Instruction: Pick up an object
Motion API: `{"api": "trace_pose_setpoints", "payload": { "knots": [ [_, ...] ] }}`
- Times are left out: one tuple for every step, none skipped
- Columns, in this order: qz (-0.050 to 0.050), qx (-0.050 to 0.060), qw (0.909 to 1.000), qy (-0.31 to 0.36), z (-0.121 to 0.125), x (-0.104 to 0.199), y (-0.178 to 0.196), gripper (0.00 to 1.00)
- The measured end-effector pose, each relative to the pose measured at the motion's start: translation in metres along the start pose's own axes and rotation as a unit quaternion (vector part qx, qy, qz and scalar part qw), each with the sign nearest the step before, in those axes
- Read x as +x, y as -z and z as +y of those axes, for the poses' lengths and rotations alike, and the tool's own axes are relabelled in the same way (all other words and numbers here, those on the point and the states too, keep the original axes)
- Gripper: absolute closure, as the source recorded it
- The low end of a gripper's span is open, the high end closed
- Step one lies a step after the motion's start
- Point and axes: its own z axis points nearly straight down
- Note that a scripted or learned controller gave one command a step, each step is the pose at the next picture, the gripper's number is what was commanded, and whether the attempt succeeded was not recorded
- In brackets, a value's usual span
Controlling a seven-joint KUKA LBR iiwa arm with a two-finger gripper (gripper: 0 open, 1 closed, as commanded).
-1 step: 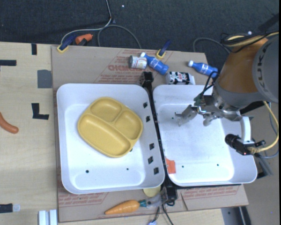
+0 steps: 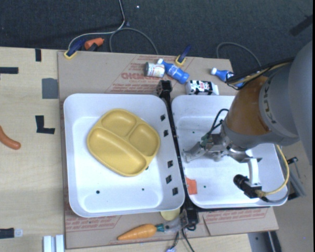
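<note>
A yellow divided plate [image 2: 124, 141] lies in the left white bin [image 2: 76, 193]. In the right white bin [image 2: 215, 198] a small orange piece [image 2: 191, 186] rests near the front left corner. My gripper [image 2: 193, 153] is low inside the right bin, near its left wall and a little behind the orange piece. The grey arm with its orange band [image 2: 247, 112] covers the middle of that bin. Nothing is visibly held.
A black divider [image 2: 170, 140] runs between the bins. Behind them lie a blue-and-white bottle [image 2: 170, 70] and a black-and-white pack [image 2: 202, 87]. A carrot [image 2: 138, 232] lies at the front edge, and a sausage [image 2: 7, 137] on the bench at far left.
</note>
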Motion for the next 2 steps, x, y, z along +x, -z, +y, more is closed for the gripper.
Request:
{"api": "trace_pose_setpoints", "payload": {
  "knots": [
    [0.001,-0.002,1.0000,0.001,0.051,0.008,0.016,0.00],
    [0.001,-0.001,1.0000,0.001,0.100,0.002,0.003,0.00]
  ]
}}
